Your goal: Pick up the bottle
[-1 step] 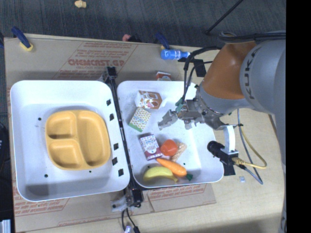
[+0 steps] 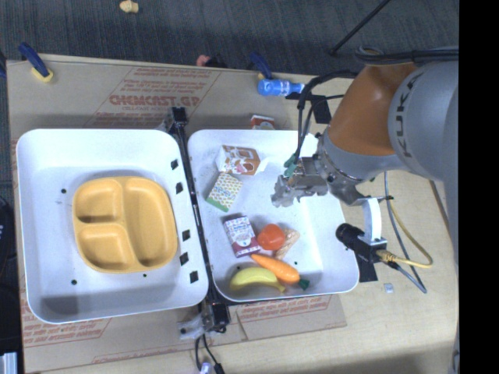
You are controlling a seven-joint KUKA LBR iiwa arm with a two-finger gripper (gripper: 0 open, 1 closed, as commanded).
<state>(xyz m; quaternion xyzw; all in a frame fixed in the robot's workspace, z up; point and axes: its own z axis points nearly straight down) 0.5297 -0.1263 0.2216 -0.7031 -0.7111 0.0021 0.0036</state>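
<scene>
The gripper (image 2: 286,193) hangs over the right bin (image 2: 331,275), its tip a blurred grey cluster; whether it is wide or narrow cannot be told. A blue object (image 2: 274,88) lies outside the bins, well beyond the gripper, its long axis running left-right; it may be the bottle, but it is too small to be sure. To the gripper's left lie two packets (image 2: 238,160). Nearer the camera lie one wrapper (image 2: 239,234), one tomato (image 2: 271,237), one carrot (image 2: 276,267) and one banana (image 2: 253,278). The left bin (image 2: 47,158) holds one yellow tray (image 2: 125,223).
</scene>
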